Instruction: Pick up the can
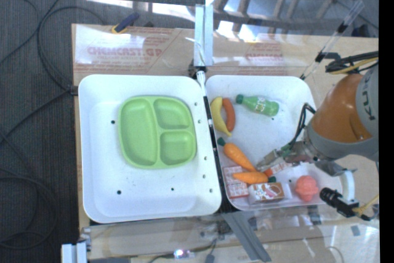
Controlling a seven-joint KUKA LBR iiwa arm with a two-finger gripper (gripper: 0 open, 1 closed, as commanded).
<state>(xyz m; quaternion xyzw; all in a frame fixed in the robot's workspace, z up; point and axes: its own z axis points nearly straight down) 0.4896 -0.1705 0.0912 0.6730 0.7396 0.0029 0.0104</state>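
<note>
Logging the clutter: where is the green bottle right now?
In the camera view, the green bottle lies in the right bin near its far wall, just right of the banana.

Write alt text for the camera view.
Grey arm with orange band reaches into the right white bin among toy carrots, a green bottle and a banana; the left white bin holds a green divided plate.

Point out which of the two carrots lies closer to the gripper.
The lower carrot, lying nearly level beside the gripper in the right bin. The other carrot slants up-left, farther off toward the banana.
</note>
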